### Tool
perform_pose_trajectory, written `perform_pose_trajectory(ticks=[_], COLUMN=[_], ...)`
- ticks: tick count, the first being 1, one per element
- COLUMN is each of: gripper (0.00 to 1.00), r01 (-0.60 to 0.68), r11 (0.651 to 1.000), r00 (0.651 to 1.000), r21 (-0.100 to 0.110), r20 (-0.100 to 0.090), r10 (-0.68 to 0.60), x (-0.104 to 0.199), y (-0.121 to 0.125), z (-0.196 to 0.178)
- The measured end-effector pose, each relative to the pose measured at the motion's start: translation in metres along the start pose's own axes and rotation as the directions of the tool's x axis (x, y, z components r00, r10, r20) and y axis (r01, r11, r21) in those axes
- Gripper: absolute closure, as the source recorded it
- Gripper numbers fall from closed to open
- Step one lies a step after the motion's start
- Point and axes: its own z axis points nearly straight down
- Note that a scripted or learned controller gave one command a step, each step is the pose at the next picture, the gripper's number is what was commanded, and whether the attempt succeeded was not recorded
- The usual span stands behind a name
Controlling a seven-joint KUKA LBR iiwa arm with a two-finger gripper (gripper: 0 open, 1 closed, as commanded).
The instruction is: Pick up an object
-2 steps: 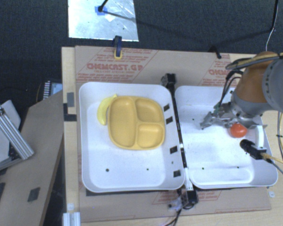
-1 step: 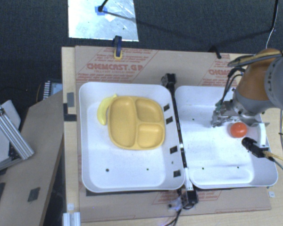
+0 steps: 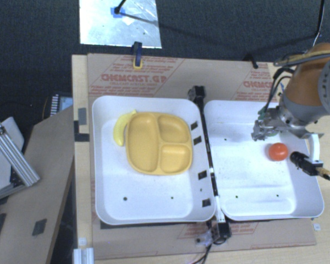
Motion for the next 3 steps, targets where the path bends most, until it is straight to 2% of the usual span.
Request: perform_pose_trajectory(ticks=[1, 2, 3], gripper=[1.00, 1.00, 1.00], r01=[0.000, 0.002, 0.006], r11=[1.000, 1.000, 1.000], r00=[1.000, 1.000, 1.000], r21=[0.001, -0.002, 0.005], r20=[0.000, 0.001, -0.003], r10=[0.000, -0.002, -0.006], x=[0.001, 0.000, 0.062], y=[-0.009, 0.000, 0.001], z=[-0.054, -0.116, -0.106])
